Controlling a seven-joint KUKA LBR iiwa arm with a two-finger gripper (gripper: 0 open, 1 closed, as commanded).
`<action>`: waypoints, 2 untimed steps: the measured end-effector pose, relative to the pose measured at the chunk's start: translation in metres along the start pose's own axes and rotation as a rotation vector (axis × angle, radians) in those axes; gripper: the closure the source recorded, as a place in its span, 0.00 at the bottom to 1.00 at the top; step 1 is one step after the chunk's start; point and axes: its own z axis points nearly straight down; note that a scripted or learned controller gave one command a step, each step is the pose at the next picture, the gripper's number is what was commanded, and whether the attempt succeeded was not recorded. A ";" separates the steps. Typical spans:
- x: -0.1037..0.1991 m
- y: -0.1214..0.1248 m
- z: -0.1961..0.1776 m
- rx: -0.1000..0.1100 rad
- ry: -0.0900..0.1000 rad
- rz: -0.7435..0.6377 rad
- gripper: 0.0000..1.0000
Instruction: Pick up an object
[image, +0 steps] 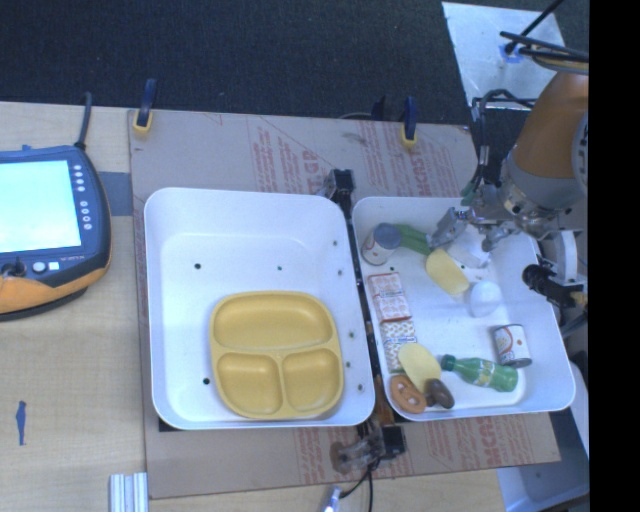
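- The arm (545, 140) leans in from the right, its tool (470, 232) hanging over the far part of the right-hand bin (560, 345). From here the step looks like the approach, with nothing lifted yet.
- The tool's two fingers stand spread, with a gap between them and nothing in it.
- Just below the tool lies a pale yellow lemon-shaped piece (446, 272), with a small white ball (485, 297) beside it. A green-and-grey bottle-like thing (396, 240) lies to the tool's left, near the bin's far corner.
- Nearer the front of that bin: a green bottle (482, 373), a small can (511, 346), two red-and-white packets (391, 310), and a heap of yellow and brown toy food (418, 380).
- The left bin (165, 300) carries a yellow divided plate (277, 353), well apart from the tool.
- My guess is the yellow piece is the nearest candidate. The next move would call for dropping straight down, straddling it, then closing, while staying clear of the ball alongside.
- A tablet (45, 225) sits on the desk (60, 400) at far left.
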 end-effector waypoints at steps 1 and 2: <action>0.005 -0.024 0.070 0.000 0.000 0.001 0.00; 0.031 0.026 0.069 -0.003 0.001 0.003 0.00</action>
